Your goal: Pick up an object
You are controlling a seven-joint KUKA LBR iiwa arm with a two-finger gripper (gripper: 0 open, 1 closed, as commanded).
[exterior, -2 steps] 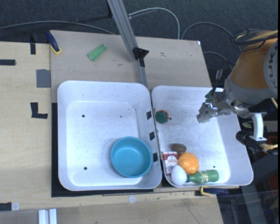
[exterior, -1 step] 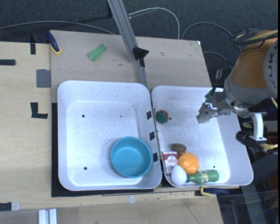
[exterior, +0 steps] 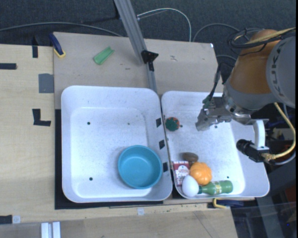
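Camera view: blue bowl (exterior: 139,166) in left bin (exterior: 77,103)

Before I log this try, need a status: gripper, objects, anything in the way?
Gripper over right white bin, nothing between fingers. Small green-red ball just beside it. Orange fruit, white egg, green bottle clustered at near edge.

Single fixed overhead camera, slanted down on both white bins (exterior: 69,133).

Objects available for pick-up
Blue bowl (exterior: 139,166) upright, left bin; orange (exterior: 200,173), egg (exterior: 190,186), green bottle (exterior: 217,187) clustered, right bin.
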